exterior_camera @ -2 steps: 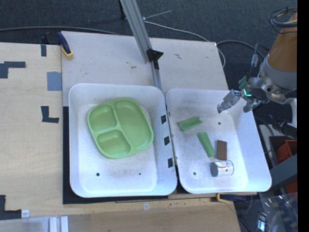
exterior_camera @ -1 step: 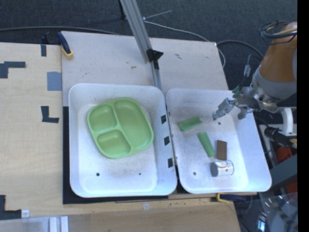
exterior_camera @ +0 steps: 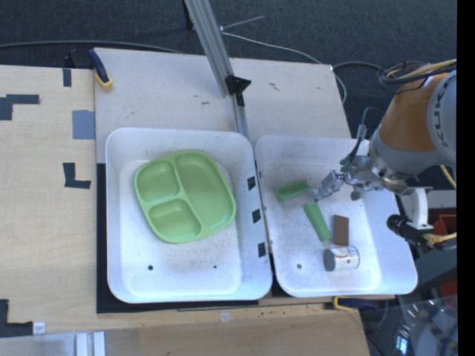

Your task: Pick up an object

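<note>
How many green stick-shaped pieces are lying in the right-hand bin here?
2. One green stick lies near the bin's upper left, just left of the gripper. The other green stick lies slanted below it, beside the brown block. None seems hidden.

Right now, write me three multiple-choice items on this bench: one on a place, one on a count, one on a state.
1. Where does the green divided plastic plate lie?
A. in the left white bin
B. in the right white bin
C. on the wooden bench top

2. How many green bar-shaped blocks lie in the right bin?
A. one
B. two
C. four

3. How does the small white can with a grey end rest?
A. upright
B. on its side
C. on top of the plate

Answers: 1 A, the plate fills the middle of the left bin. 2 B, one green bar lies near the gripper and a second green bar lies beside the brown block. 3 B, its grey round end faces sideways.
</note>
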Controlling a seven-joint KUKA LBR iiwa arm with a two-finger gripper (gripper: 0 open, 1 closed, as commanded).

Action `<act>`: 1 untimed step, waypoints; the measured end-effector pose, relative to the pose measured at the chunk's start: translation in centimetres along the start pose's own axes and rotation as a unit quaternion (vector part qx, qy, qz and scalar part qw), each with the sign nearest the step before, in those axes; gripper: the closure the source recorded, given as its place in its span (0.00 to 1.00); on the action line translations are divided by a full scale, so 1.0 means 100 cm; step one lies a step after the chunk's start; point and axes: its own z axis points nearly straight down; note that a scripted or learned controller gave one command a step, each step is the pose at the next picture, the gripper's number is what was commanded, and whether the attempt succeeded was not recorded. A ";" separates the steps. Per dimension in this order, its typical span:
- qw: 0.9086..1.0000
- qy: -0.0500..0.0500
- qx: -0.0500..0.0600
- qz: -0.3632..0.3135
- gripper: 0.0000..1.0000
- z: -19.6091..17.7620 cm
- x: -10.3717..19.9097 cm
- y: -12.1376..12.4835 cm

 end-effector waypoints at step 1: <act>1.000 0.000 0.000 0.000 0.00 0.050 0.006 -0.009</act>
